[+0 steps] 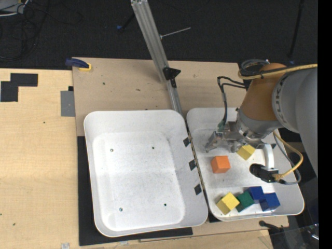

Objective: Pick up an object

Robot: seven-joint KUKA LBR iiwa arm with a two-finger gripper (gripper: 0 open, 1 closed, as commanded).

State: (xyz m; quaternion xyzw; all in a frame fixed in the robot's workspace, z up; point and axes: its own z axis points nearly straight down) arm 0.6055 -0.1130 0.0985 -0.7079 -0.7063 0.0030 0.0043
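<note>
In the right bin (207,119) an orange cube (220,164) sits near the middle. My gripper (222,144) hovers just above and behind it, open, with nothing between its fingers. A pale yellow block (246,151) lies just to the right of the gripper, beside the wrist. Along the bin's front edge sit a yellow cube (226,203), a green block (244,199) and two blue blocks (262,197), packed close together.
The left bin (98,123) lies beside the right one, with black clips along the shared edge. A slanted metal rail (153,45) rises behind the bins. A black cable connector (262,172) from the arm hangs over the right bin.
</note>
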